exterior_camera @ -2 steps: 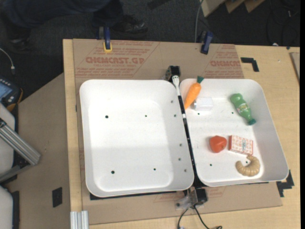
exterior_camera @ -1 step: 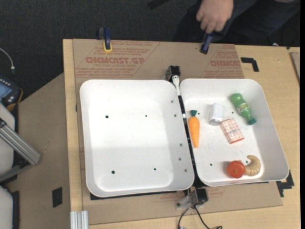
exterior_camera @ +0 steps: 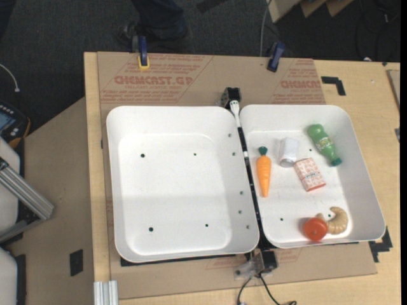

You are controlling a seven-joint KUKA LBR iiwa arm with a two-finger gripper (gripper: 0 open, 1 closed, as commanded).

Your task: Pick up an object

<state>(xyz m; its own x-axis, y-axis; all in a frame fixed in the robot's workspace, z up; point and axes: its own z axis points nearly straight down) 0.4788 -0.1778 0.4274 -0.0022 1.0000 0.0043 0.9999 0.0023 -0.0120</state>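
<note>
The claw's state cannot be told. In the right bin [exterior_camera: 362, 170], the carrot [exterior_camera: 263, 173] at nine o'clock hugs the wall shared with the left bin [exterior_camera: 121, 170], so a descent could clip that rim. The pink box [exterior_camera: 310, 174] at centre has room; the tomato [exterior_camera: 314, 229] at five o'clock crowds the rim.

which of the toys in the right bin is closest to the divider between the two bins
The orange carrot. It lies lengthwise right beside the divider, while the white cup, pink box, green bottle, red tomato and croissant all sit further right.
</note>
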